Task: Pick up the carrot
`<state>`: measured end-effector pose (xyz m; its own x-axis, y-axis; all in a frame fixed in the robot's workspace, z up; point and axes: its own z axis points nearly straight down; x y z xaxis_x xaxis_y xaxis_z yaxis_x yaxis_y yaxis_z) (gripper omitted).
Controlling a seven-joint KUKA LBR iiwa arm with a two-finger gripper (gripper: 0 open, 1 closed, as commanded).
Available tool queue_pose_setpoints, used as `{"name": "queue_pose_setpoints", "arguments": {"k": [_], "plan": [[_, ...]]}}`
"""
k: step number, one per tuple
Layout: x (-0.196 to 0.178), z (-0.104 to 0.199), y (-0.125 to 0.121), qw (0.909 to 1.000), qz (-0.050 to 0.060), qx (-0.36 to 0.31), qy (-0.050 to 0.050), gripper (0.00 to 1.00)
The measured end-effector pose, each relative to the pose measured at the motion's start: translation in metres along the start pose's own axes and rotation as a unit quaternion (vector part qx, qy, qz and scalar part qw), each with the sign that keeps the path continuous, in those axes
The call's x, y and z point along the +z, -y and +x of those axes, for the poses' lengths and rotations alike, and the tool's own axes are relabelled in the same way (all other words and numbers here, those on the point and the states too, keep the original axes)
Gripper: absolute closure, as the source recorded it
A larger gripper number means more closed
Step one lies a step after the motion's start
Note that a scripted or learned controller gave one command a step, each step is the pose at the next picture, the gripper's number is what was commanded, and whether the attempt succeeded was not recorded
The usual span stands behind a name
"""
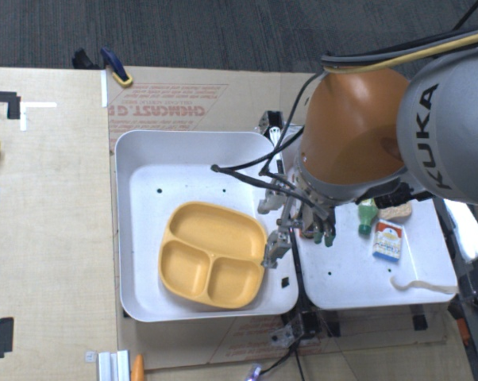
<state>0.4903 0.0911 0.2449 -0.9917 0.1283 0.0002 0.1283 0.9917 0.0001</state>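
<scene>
My gripper [302,230] hangs low over the divide between the two white bins, under the arm's large orange band [354,125]. A small reddish-orange speck shows at the gripper's tip, too small and too hidden to name. The arm's body covers the upper left part of the right bin [350,280]. Just left of the gripper, a yellow three-compartment plate [211,254] lies in the left bin [144,157], its right rim nearly under the gripper.
In the right bin a green bottle [368,216], a tan object [396,210], a small red-and-white box [387,241] and a white curved piece [422,286] lie right of the gripper. Cables [247,173] trail over the left bin's back right.
</scene>
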Motion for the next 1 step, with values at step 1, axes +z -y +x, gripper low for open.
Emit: {"name": "queue_pose_setpoints", "arguments": {"k": [1], "plan": [[-0.0201, 0.0125, -0.0093, 0.9987, 0.0, -0.052, 0.002, 0.0]]}}
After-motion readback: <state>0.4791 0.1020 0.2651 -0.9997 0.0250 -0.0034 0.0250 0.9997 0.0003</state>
